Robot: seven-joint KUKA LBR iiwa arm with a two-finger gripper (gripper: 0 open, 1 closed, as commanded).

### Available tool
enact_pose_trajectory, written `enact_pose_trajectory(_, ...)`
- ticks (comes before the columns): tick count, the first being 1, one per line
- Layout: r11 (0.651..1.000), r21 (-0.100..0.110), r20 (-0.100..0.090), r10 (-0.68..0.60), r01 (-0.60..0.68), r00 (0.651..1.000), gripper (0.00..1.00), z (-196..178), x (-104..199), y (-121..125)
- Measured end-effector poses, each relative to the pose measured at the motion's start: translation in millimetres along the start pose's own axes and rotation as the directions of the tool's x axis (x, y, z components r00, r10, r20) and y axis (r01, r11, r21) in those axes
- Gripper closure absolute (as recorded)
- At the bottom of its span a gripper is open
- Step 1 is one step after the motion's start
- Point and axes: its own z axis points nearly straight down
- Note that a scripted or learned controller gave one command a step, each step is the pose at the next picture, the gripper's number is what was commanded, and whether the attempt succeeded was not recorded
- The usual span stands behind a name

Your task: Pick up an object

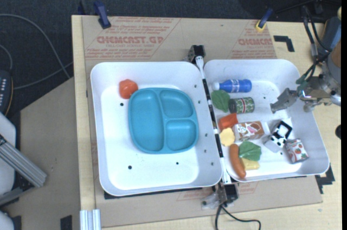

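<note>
Gripper (282, 100) hangs over the right bin (282, 67) with its jaws apart and holding nothing. The black-and-white carton (278, 133) sits just below it, so I'd drop straight down and center on it before closing.

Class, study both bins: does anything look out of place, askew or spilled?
One thing stands out: a small orange item lies alone in the left bin, beside the blue divided tray rather than in a compartment. The other objects crowd the right bin; the blue bottle and can lie on their sides. Nothing spilled.
</note>
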Motion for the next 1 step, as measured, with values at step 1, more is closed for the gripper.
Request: enact_pose_trajectory(1, 1.000, 0.003, -0.002, -0.001, 0.001, 1.000, 0.00, 97.8, 47.8, 21.6)
